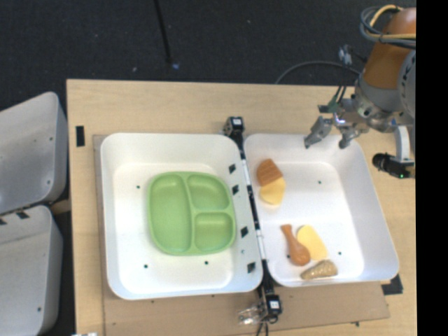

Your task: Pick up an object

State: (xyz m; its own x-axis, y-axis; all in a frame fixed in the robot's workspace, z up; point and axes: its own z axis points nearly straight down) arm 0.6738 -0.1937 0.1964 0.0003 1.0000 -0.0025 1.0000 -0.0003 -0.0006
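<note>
- Two shallow white plastic bins are set side by side on the pale wooden counter, joined along a central seam, so that a thing taken from one can be set down in the other.
- A light green, three-compartment plastic tray is laid flat in the middle of the left bin; it is judged to be a receiving dish rather than a thing to be lifted.
- The small objects are gathered in the right bin, within the arm's reach from the right.
- An orange-brown and yellow bread-like piece is seen near the left wall of that bin, toward its far half.
- A brown drumstick-shaped toy lies touching a yellow rounded piece toward the near end, with a tan speckled cone-shaped piece just beside them at the near wall.
- The grey two-finger gripper is held above the far rim of the right bin, with its fingers spread apart and nothing between them.
- The bread-like piece lies to the left of the gripper and somewhat nearer; the cluster of three lies well apart from it, toward the near edge.
- No object is touched by the gripper, so the pick is judged not yet begun; a descent into the bin is what the next move would call for.
</note>
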